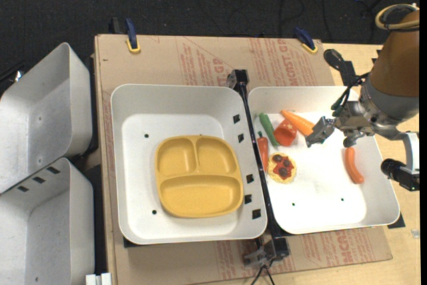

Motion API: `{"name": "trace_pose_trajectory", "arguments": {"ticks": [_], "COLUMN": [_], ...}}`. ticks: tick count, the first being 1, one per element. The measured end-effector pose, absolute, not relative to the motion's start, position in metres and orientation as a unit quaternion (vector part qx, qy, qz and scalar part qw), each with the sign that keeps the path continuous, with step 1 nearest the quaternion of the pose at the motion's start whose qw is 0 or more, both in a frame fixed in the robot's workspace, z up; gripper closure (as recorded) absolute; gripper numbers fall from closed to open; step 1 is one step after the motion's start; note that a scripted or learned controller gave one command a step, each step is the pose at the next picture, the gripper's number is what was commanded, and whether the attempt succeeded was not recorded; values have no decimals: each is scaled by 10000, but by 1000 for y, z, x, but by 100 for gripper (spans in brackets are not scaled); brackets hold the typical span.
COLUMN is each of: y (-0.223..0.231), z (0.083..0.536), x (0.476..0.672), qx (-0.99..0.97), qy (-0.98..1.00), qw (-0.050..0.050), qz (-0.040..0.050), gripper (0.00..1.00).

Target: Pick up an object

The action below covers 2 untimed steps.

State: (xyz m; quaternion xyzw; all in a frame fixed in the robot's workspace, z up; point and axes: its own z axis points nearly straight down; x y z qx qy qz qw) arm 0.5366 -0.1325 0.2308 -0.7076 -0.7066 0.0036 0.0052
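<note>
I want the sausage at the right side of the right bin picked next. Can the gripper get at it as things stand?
Probably yes. The sausage lies alone on the bare floor of the right bin, apart from the other food, and the gripper hangs just above and left of it.

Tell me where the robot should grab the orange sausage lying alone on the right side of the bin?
Probably across the middle of the sausage, coming straight down from above. It is long and thin, lying flat on the right bin's floor with bare space along both long sides, so the jaws can straddle its narrow width. The gripper sits just up-left of it.
</note>
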Motion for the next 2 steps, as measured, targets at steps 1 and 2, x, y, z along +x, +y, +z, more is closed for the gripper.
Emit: {"name": "trace_pose_trajectory", "arguments": {"ticks": [1,2], "y": [-132,-135], "z": [237,193], "x": [539,537], "qx": [-7066,-7077], "qy": [-7076,-7065], "qw": [3,24], "qz": [2,16], "gripper": [0,0]}}
